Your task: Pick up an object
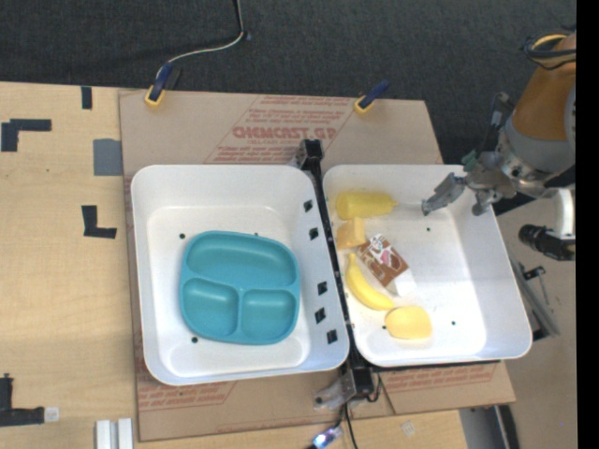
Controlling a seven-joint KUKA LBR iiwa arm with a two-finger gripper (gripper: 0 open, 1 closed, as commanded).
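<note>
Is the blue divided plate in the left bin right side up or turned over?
Right side up: the blue plate shows three open hollow compartments.

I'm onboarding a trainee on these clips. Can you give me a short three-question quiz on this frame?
1. True or false: the teal divided plate lies in the right bin.
2. The banana lies: A) in the left bin, B) in the right bin, C) on the cardboard.
3. Fill in: the gripper is over the right bin's ___ right corner.

Key: 1 false, it lies in the left bin; 2 B; 3 far.
</note>
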